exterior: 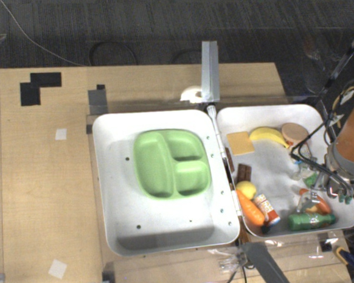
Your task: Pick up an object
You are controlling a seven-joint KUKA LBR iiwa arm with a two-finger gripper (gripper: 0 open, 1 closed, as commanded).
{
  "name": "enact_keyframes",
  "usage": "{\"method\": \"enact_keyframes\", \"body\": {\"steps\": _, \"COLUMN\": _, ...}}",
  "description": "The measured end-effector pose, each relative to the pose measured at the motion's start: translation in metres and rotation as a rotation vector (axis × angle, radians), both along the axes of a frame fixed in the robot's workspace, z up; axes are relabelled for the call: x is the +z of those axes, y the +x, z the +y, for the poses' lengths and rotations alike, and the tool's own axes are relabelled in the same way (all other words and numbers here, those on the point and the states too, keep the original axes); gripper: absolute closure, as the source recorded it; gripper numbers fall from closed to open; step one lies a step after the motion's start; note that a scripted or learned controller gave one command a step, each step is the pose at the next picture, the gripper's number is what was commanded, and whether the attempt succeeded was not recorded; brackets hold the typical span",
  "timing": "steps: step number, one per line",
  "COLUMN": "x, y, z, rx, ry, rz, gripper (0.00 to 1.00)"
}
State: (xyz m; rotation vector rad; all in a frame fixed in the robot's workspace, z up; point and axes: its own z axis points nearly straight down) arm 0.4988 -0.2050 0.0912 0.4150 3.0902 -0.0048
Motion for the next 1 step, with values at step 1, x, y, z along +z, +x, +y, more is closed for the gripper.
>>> {"method": "enact_keyframes", "body": {"steps": 1, "x": -0.0008, "y": 0.0094, "z": -0.0002, "rx": 0.109, "ry": 0.000, "rz": 0.010, "gripper": 0.00}}
